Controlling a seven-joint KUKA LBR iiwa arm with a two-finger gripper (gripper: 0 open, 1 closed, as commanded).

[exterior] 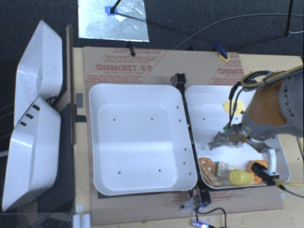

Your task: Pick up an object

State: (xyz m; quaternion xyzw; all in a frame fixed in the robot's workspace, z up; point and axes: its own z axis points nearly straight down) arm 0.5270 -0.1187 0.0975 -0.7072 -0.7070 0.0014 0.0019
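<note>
Finding 1, tool. The gripper (219, 140) is located over the right bin (204, 113), low above its bare white floor, at the end of the arm (268, 108), which reaches in from the right. Nothing is seen to be held by it. Whether it is released or clenched cannot be told at this angle and resolution.

Finding 2, objects. A row of candidates is noted along the near wall of the right bin:
- a pretzel-shaped piece (206, 164) at the left end;
- a patterned item (224, 167) just beside it;
- a yellow rounded object (241, 177) next in the row;
- an orange object (258, 166) at the right end, close under the wrist.

A pale yellow item (238, 107) is also seen toward the far side, partly masked by cabling. All of these are judged to be resting on the bin floor. None is raised. The left bin (137, 127) is not involved.

Finding 3, progress. The pick is assessed as not yet achieved. The gripper is placed near the row but apart from it, slightly to the far side of the pretzel-shaped piece and the patterned item, and no contact is shown. Selection of a target, closure on it and a lift are all considered outstanding. The crowding of the row against the wall is judged a likely hindrance to a clean grasp.
</note>
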